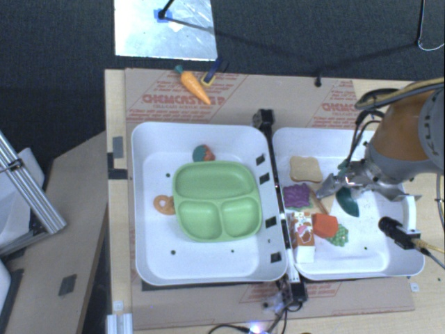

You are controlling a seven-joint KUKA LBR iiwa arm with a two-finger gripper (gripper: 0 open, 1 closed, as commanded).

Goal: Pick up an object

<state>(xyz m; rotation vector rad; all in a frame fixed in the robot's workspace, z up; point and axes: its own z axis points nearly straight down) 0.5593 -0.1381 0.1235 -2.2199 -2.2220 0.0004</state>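
— While the arm point(407, 134) is reaching over the right bin point(361, 259), what is the gripper point(341, 186) doing?

— Its fingers are spreading open just above a teal object point(346, 202). An orange piece point(325, 224) is lying near it, a purple one point(297, 195) further left.

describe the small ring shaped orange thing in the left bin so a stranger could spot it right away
Start at the left shallow white bin and find the green three-compartment plastic tray in its middle. Just off the tray's left edge, on the bin floor, lies the small orange ring-shaped pretzel toy. It is the bin's sole looped piece.
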